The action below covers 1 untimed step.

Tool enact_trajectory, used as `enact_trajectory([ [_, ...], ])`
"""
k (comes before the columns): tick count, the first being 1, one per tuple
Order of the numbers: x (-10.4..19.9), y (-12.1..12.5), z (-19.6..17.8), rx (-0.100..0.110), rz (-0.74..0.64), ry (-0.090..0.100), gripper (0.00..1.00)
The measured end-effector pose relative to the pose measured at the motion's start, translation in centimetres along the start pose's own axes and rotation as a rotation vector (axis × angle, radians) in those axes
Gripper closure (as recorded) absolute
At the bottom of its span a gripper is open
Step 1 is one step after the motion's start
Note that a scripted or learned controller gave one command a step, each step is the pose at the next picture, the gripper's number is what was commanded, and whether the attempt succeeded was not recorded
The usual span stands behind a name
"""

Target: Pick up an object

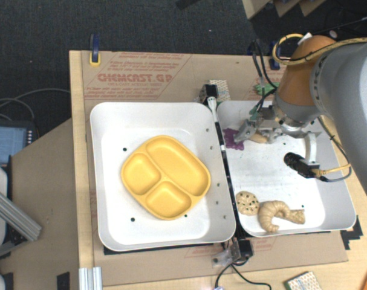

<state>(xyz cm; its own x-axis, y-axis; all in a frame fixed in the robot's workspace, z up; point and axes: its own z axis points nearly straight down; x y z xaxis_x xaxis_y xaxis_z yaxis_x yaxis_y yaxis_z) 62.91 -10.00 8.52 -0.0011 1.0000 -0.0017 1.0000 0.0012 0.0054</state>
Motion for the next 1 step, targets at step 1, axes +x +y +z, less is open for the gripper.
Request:
enact_trajectory([
  [1,-0.18,3.93,0.02,0.0,-0.002,0.0,0.0],
])
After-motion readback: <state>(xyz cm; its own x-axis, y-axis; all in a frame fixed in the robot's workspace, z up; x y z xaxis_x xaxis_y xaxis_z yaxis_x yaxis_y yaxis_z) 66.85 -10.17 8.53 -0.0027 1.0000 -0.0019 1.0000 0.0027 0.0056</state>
